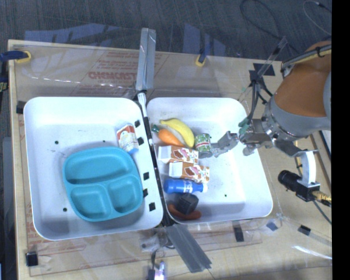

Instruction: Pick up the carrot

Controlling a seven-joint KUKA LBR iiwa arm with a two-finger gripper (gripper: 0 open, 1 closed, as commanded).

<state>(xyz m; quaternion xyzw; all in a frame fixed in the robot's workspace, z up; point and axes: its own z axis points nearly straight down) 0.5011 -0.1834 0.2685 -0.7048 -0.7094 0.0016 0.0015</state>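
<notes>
The carrot [168, 137] is not picked up yet; it is seen lying beside the banana [181, 130] in the right bin [254, 182]. Nothing is held by the jaws [212, 149], but their state cannot be told.

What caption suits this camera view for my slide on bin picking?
Claw hovers in the right bin beside a green can; carrot lies by the banana.

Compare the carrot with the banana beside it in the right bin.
The orange carrot is shorter and tapers to a point; the yellow banana is longer and curved. The carrot lies nearer the divider; the banana lies on its far side. Both lie flat, touching, in the right white bin.
</notes>
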